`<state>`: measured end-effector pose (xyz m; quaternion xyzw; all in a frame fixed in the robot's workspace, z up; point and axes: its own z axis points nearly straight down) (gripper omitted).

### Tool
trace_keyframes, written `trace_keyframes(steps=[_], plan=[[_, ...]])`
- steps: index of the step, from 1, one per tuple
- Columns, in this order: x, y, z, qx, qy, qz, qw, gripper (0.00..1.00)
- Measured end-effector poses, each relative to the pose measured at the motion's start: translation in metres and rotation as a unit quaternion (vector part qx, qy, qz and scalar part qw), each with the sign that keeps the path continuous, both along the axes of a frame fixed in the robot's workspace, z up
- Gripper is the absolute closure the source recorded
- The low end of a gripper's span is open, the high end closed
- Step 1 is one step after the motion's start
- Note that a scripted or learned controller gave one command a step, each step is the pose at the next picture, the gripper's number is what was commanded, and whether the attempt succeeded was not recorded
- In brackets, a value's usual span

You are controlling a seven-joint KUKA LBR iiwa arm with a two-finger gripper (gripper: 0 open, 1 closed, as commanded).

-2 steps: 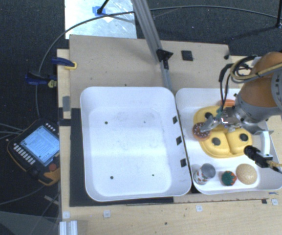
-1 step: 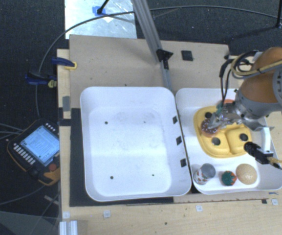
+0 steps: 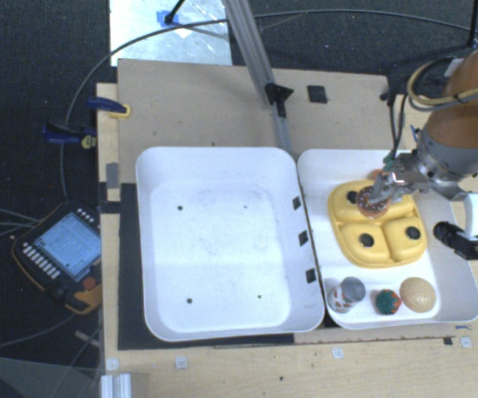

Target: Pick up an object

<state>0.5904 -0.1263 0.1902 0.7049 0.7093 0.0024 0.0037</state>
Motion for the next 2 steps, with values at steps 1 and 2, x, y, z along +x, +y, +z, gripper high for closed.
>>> trace_keyframes(steps=[1, 2], plan=[[0.0, 0.003, 0.044, 0.0003, 0.001, 0.0, 1.0, 1.0], [0.002, 0.003, 0.099, 0.0001, 0.0, 0.0, 1.0, 1.0]])
